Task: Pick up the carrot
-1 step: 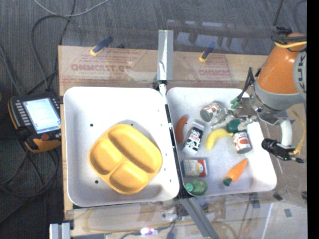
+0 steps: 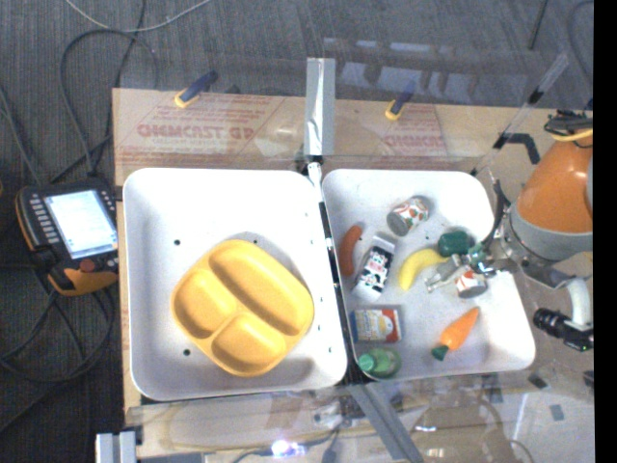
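Gripper (image 2: 461, 271): stood low over the right bin (image 2: 501, 350); the fingers were small and blurred, so the opening could not be told, and nothing was visibly held.
Carrot (image 2: 456, 332): lay just below the gripper, apart from it, green end toward the lower left.
Banana (image 2: 420, 263): just left of the gripper.
Green object (image 2: 455, 242): just above-left of the gripper, identity unclear.
Arm (image 2: 557, 205): cut off at the right.
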Motion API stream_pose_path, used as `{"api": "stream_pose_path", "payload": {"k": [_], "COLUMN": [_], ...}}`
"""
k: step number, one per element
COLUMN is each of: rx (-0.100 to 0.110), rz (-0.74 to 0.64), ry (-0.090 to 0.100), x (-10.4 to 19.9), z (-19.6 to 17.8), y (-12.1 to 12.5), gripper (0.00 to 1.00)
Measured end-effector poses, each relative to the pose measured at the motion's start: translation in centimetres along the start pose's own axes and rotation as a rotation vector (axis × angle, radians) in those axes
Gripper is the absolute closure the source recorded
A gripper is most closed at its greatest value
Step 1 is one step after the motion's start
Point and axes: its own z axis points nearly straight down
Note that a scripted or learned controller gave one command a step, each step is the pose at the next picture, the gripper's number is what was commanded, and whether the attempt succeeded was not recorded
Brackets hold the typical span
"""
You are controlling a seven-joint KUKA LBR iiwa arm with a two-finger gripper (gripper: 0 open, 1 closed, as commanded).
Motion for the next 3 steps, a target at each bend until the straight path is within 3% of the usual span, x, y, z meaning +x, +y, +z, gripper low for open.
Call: {"api": "stream_pose_path", "payload": {"k": [1,2,3], "rx": [0.010,-0.010,-0.040], "rz": [0.008,0.012,-0.401], "ry": [0.004,0.002,-0.014], "x": [2.5,1.8,-0.4], "z": [-1.4,0.7,1.7], "y": [-0.2,-1.3,-2.2], "gripper": [0.00,0.00,0.00]}}
